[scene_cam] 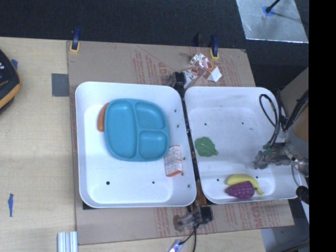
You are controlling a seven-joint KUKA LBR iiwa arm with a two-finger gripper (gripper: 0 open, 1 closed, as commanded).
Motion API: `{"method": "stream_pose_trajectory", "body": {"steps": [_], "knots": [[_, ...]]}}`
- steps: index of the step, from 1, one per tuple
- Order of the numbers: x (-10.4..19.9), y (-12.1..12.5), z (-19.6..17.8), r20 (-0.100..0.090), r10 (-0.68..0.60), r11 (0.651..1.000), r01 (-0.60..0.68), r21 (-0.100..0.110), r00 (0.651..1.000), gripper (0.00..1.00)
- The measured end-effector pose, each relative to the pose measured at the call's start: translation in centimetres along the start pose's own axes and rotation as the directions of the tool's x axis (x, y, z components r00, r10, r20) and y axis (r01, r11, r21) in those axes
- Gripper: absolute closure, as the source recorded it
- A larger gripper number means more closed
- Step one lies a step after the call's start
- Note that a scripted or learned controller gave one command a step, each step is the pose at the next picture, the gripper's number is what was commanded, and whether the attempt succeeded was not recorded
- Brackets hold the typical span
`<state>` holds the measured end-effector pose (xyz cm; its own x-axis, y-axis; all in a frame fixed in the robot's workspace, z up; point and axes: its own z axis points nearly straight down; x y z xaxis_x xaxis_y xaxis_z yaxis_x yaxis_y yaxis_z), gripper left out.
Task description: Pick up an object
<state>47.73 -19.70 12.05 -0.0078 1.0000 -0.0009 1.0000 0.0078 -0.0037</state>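
- Near the right wall of the right bin, the end effector hangs low over the floor; I cannot tell its state.
- Two white bins stand side by side on the desk.
- Right bin holds three things: one green leaf, one yellow banana, and one purple grape bunch touching the banana.
- Left bin holds one blue divided plate, one orange piece partly under it, and one small packet.
- One crumpled wrapper lies outside, behind the bins.
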Motion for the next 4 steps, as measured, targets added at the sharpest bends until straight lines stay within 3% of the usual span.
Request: {"method": "stream_pose_trajectory", "body": {"steps": [1,2,3,4], "knots": [[0.8,-0.1,-10.3,-0.001,0.004,1.0,-0.004,-0.002,1.0,1.0],[4.1,3.4,-10.0,0.0,0.002,1.0,-0.002,-0.002,1.0,1.0],[10.7,5.7,-8.8,-0.001,0.002,1.0,-0.002,-0.001,1.0,1.0],[3.9,5.3,-8.5,0.0,0.005,1.0,-0.005,-0.003,1.0,1.0]]}}
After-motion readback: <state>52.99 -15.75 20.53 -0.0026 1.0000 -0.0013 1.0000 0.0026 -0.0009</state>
